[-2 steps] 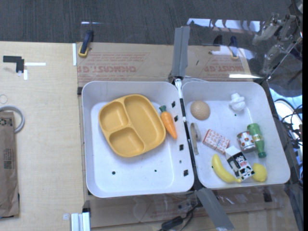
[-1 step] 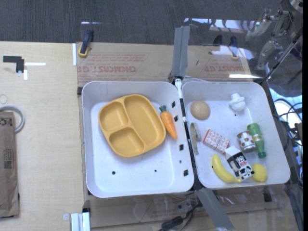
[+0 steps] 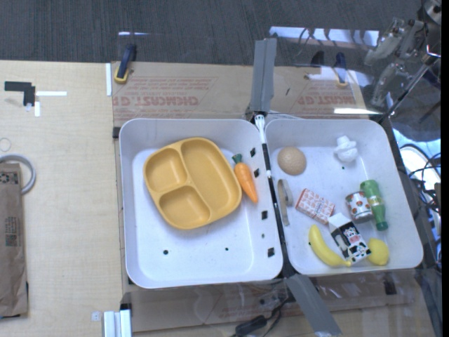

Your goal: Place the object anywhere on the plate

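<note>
I see gripper [image 3: 401, 41] parked high at far right, above right bin's [image 3: 400, 161] back corner; can't tell its state. Carrot [image 3: 245, 179] lies in left bin [image 3: 133, 209], touching yellow plate's [image 3: 189, 181] right rim, well apart from gripper.

A robotics lab, by the look of it; two shallow white bins [image 3: 133, 209] sit side by side on a pale wooden tabletop [image 3: 56, 188], backed by flattened cardboard [image 3: 182, 93] held with clamps [image 3: 126, 62]; toy food such as a plastic banana [image 3: 323, 248] fills one bin; loose cables [image 3: 414, 160] trail at the right; dark carpet [image 3: 175, 12] lies beyond.
</note>
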Motion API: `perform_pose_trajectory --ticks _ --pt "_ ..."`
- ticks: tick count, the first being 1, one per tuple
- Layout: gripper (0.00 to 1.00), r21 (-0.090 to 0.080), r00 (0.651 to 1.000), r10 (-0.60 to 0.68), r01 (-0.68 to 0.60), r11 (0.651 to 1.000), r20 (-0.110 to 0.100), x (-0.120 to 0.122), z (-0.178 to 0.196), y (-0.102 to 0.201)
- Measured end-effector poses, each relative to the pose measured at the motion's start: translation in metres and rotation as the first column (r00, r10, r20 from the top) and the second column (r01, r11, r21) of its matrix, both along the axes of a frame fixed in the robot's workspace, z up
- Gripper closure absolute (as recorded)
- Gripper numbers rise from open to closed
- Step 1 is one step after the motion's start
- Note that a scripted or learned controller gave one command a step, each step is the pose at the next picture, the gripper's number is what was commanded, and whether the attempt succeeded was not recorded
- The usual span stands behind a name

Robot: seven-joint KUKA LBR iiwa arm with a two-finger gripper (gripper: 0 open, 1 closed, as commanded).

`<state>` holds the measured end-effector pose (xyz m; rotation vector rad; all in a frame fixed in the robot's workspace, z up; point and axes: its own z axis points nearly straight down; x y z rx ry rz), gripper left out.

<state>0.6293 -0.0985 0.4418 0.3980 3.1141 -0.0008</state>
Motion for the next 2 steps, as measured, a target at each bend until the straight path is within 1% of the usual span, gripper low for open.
perform_pose_trajectory --ticks 2 --pt "0.0 0.0 1.0 0.0 0.0 1.0 0.0 0.0 0.0 0.0"
